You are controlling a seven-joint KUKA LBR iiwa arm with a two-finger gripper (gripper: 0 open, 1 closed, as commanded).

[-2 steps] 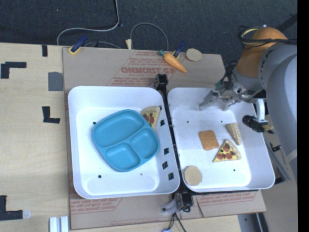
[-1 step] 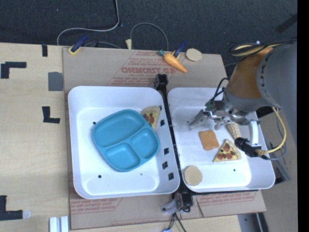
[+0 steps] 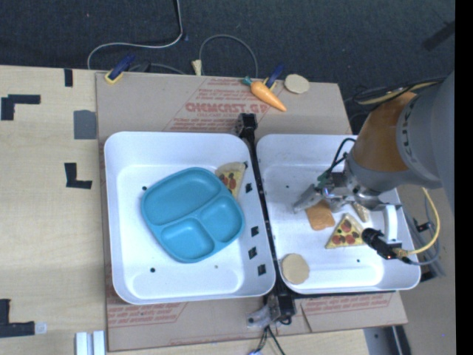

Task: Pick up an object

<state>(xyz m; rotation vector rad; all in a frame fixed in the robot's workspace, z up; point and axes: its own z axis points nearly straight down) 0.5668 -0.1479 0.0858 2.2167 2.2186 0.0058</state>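
Note:
My gripper (image 3: 323,198) hangs low in the right bin (image 3: 295,150), its fingers spread on either side of a tan bread-like piece (image 3: 320,217) just below them. A pizza slice toy (image 3: 344,233) lies right of that piece. A round tan cookie (image 3: 295,268) rests near the right bin's front left corner. In the left bin (image 3: 126,154) sits a blue divided plate (image 3: 192,214), with another pizza slice (image 3: 232,175) at its upper right edge. Nothing is visibly between my fingers.
A toy carrot (image 3: 267,95) and a round tan disc (image 3: 297,84) lie on the cardboard behind the bins. A black divider (image 3: 255,198) runs between the bins. Cables trail at the back and along my wrist on the right.

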